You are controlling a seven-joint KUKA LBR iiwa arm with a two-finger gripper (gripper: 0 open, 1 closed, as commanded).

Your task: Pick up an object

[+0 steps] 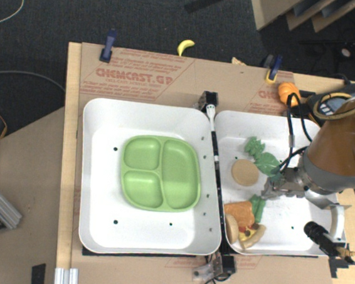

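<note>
On the bench (141, 71) you see two shallow white bins side by side. The left bin (93, 224) carries a green divided plate (160, 173) near its middle. The right bin (293, 242) holds several small things. The grey arm (340, 155) with its orange part comes in from the right and hangs over the right bin, and its jaws (273, 191) point down toward the middle of that bin.

Among the things in the right bin, a dark green leafy toy (261, 156) lies in the upper part, and a round tan disc (245, 173) lies just beside it, below and to the left. An orange piece (240, 213) and a small yellow and red piece (251, 234) lie together in the lower left corner. A slim green piece (258, 206) lies right under the jaws and just beside the orange piece.

You cannot tell how far the jaws are apart, and you cannot tell if they have hold of something, because the wrist hides them.
</note>
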